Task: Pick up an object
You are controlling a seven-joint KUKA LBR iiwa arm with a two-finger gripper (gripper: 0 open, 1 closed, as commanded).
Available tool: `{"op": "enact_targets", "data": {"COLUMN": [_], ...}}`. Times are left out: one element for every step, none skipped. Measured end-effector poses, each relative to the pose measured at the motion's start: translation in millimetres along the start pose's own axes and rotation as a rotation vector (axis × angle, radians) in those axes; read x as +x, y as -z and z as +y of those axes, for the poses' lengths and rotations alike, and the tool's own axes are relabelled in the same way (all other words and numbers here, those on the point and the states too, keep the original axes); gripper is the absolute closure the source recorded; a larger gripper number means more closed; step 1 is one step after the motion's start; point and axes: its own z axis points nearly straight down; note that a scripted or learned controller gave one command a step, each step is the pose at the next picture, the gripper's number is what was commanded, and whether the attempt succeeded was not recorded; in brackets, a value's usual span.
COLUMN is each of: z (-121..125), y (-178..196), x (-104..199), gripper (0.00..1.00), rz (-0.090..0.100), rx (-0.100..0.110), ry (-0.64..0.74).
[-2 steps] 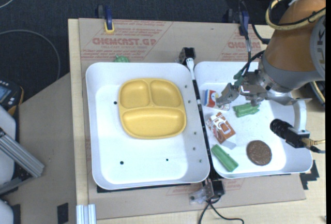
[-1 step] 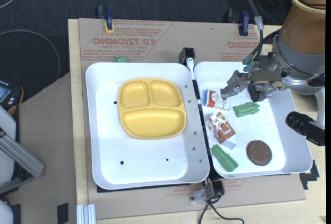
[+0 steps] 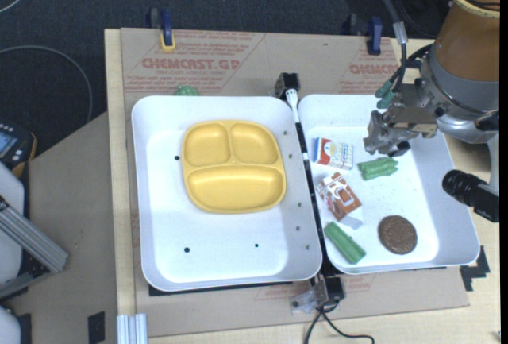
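Note:
My gripper (image 3: 386,145) hangs over the right bin (image 3: 444,175), just above a small green piece (image 3: 377,168) that lies on the bin floor. Left of it sits a small white carton with red and blue print (image 3: 332,152). A brown and white packet (image 3: 340,198) lies below that. A green block (image 3: 344,241) rests near the bin's front edge, and a brown round cookie (image 3: 397,233) is to its right. I see nothing between the fingers.
The left bin (image 3: 159,239) holds a yellow divided plate (image 3: 233,165). A black divider strip (image 3: 302,152) runs between the bins. Blue clamps (image 3: 166,27) hold the board at the back. A black fitting (image 3: 468,190) juts in at the right.

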Motion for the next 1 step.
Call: {"op": "enact_targets", "data": {"z": [-0.5], "y": [53.9], "x": [100.9], "gripper": [1.00], "rz": [0.005], "rx": [-0.003], "ry": [0.011]}}
